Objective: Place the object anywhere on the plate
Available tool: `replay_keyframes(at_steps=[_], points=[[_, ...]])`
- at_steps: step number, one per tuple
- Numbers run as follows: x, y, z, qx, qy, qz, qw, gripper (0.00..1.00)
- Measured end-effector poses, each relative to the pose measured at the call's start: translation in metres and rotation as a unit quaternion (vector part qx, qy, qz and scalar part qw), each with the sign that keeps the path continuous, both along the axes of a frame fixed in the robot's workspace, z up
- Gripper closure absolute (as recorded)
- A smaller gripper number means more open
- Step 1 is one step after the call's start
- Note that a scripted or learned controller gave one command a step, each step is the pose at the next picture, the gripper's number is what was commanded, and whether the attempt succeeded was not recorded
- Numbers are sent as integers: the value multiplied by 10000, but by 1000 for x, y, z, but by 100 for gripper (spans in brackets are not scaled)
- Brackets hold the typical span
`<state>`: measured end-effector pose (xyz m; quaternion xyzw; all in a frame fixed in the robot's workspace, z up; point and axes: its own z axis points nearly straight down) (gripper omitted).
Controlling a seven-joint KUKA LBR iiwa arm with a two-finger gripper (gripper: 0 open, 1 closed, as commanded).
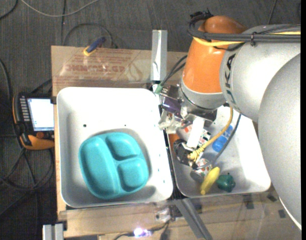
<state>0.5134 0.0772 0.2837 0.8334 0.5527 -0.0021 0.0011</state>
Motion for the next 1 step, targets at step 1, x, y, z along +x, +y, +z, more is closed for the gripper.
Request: replay_keyframes(at_steps=[1], points=[[85, 29, -21, -8, 7, 70, 10000, 100]])
